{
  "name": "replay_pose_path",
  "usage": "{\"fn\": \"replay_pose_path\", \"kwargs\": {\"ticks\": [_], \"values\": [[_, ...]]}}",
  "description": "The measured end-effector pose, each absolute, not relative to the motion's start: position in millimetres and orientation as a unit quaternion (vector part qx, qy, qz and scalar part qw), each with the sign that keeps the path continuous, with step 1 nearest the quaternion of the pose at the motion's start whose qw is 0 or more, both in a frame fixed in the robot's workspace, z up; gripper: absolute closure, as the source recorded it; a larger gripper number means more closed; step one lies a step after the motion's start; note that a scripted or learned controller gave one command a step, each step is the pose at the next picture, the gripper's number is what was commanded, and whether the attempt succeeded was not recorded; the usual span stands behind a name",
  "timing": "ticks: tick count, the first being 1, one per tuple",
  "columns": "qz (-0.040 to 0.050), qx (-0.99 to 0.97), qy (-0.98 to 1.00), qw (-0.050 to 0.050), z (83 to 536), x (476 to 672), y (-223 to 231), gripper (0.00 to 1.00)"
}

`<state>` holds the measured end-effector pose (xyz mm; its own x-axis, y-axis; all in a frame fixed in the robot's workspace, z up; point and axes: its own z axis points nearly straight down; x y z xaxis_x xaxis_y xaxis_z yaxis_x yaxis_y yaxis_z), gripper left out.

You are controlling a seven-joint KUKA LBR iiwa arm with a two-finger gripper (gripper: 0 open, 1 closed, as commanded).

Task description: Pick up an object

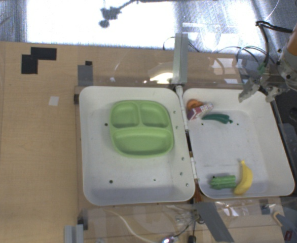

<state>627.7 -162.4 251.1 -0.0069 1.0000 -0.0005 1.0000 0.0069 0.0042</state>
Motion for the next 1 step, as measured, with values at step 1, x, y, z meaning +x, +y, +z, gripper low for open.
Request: {"fn": "replay_pose_path", "kwargs": {"ticks": [1], "values": [[0.0012, 0.636, 0.772, 0.002, 136.8, 649.6, -163.7, 0.0]]}}
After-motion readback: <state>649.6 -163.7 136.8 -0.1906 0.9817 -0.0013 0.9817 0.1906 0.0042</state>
